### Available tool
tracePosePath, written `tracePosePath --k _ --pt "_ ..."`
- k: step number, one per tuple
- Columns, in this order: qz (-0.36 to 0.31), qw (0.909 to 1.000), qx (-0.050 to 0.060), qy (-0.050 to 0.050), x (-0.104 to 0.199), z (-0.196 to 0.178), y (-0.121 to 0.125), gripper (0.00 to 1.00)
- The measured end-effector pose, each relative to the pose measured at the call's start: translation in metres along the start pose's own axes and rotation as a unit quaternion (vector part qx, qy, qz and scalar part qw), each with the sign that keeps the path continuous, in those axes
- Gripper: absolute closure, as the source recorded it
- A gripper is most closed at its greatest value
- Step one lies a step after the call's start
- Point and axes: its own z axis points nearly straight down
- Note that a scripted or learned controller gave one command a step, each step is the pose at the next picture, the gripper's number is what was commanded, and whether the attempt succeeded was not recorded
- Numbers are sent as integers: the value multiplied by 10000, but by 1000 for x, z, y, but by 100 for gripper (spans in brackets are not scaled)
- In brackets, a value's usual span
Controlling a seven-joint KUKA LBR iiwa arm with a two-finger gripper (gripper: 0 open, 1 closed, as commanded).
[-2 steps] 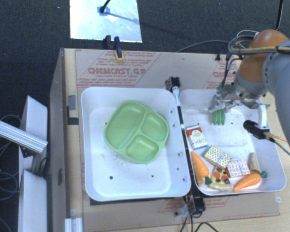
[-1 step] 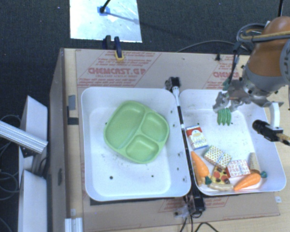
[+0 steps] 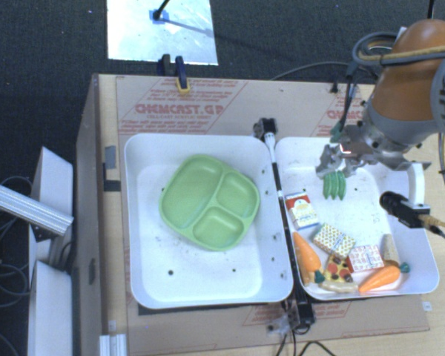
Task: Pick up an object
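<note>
Camera view shows the arm (image 3: 415,73) reaching in from the right over the right bin (image 3: 430,273), its hand (image 3: 334,163) low at the bin's upper left. A green ridged item (image 3: 334,186), perhaps a toy pepper, hangs directly under the hand and touches it; whether the hand is closed on it or merely over it cannot be told, as the wrist hides the contact. Judged from this, the green item is the intended pick, chosen likely because it lies apart from the rest. The other toys crowd the bin's lower half: a small box (image 3: 303,211), two carrots (image 3: 306,254) (image 3: 380,277), a checked block (image 3: 334,239), a pizza slice (image 3: 338,268) and a patterned block (image 3: 366,257), several touching, which would hamper a clean grasp. The left bin (image 3: 156,273) holds a green divided tray (image 3: 210,201), lying flat near centre. Both bins rest side by side on the table (image 3: 208,102).
</note>
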Motion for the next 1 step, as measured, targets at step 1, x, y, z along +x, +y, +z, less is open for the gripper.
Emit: tracePosePath --k 1 --pt "7 10000 9 1 16 -34 -85 100"
